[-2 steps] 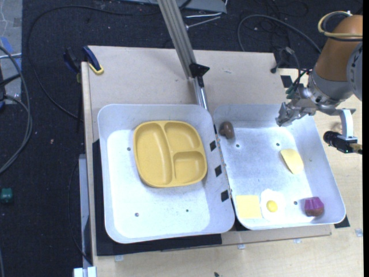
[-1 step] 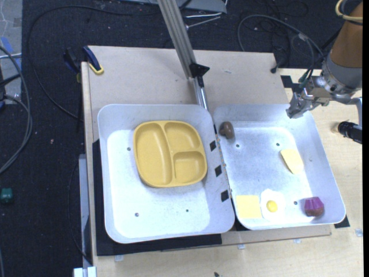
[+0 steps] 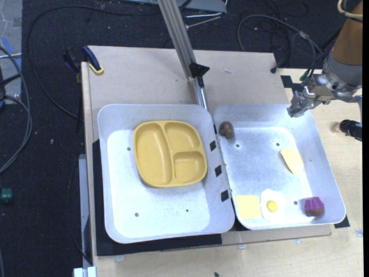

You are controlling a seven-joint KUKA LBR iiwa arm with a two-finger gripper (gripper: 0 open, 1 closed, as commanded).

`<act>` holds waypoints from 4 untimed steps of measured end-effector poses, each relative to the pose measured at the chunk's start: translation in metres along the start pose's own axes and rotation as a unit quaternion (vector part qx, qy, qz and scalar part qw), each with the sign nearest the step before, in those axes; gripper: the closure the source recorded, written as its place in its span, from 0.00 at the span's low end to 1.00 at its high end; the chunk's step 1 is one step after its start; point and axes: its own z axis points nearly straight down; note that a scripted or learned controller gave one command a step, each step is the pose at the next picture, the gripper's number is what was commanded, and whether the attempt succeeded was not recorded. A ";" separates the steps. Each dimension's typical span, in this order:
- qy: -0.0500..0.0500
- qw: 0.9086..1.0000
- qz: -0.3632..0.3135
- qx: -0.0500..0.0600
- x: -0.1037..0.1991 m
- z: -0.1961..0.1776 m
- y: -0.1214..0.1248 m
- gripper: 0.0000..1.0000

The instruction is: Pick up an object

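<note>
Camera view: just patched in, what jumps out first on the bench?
The yellow divided tray in the middle of the left bin stands out most. In the right bin small items lie scattered: a fried egg beside a yellow square at the near edge, and a purple piece in the near right corner. The gripper hovers over that bin's far right corner.

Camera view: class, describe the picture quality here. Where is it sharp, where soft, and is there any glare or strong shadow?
Camera view: lighting is even and soft, with no hard shadows under the yellow tray; the white bins look bright but grainy rather than glaring; the small items, such as the purple piece, are soft-edged; the gripper is slightly blurred; the dark floor loses detail.
</note>
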 end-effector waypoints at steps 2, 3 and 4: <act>0.001 1.000 -0.002 0.002 0.109 0.010 -0.005 1.00; 0.001 1.000 -0.002 0.002 0.155 0.017 -0.019 1.00; 0.001 1.000 -0.003 0.002 0.212 0.015 -0.038 1.00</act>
